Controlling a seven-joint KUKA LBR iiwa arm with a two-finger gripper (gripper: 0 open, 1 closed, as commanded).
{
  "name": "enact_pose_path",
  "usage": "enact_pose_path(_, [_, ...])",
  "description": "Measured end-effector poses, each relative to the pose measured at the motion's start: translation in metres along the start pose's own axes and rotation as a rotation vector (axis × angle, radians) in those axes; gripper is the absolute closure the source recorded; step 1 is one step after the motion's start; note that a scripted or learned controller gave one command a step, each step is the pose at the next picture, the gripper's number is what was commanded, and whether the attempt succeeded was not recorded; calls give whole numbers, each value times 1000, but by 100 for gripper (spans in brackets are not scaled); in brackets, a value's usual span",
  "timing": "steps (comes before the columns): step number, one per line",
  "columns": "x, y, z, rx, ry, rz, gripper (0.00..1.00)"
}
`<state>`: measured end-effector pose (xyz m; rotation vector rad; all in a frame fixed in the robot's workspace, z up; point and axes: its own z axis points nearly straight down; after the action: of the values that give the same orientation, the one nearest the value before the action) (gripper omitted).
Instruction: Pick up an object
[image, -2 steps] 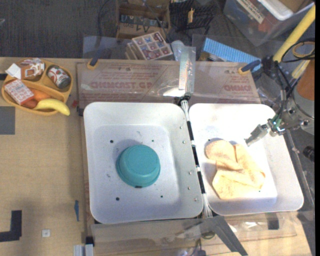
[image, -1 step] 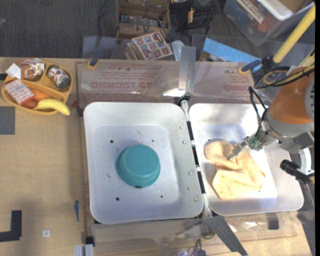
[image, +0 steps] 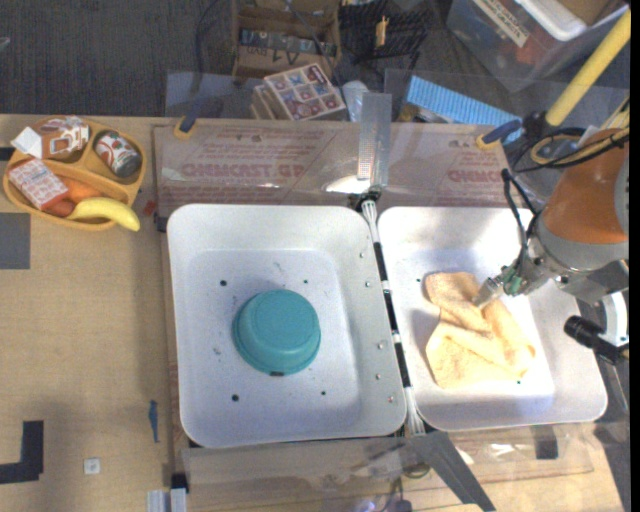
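The front rim of the left bin (image: 290, 432) is lying nearest, low in the camera view, and a teal bowl (image: 278, 331) is sitting upside down near the middle of that bin. Beside it, the right bin (image: 575, 400) is holding a crumpled tan cloth (image: 470, 335), which is spreading from the bin's centre toward its front. The arm (image: 590, 215), grey with its orange band, is reaching in from the right, and the pincer (image: 497, 291) is pressing down at the cloth's upper edge, touching the fabric. Whether it is apart or together I cannot tell, since the tips are too small and blurred. On the counter (image: 80, 350) at far left, a yellow tray (image: 20, 190) is carrying a banana (image: 107, 211) and other toy food.
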<state>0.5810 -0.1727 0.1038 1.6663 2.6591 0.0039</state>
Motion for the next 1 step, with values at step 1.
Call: enact_pose_path(1, [-1, 0, -9, -2, -1, 1, 100])
